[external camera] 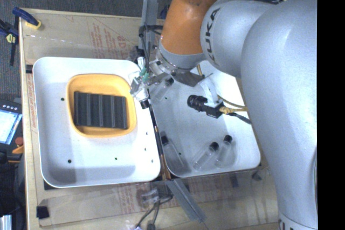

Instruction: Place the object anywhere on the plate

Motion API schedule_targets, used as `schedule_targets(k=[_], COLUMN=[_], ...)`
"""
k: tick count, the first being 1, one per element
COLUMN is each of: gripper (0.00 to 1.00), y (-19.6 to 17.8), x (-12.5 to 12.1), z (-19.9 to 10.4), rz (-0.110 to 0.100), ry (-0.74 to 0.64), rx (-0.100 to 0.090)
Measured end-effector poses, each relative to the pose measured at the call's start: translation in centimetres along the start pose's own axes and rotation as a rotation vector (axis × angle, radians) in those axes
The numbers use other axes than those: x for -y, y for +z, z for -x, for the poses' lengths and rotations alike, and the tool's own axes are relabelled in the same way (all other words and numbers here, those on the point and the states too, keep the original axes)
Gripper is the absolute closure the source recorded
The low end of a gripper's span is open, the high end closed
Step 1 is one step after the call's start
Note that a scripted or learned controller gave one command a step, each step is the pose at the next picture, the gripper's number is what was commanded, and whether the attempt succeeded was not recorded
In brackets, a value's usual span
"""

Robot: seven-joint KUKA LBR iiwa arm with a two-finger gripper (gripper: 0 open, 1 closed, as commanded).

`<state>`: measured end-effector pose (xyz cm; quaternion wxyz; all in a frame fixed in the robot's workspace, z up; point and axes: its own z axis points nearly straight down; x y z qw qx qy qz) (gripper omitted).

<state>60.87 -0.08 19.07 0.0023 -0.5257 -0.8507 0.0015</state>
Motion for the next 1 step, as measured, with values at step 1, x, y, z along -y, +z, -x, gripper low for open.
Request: schedule_targets(k=[1], gripper=[0.0], y=[-0.01], x=[0.01], z=[0.03], rz=[0.0], ry=[0.0], rx=[0.001])
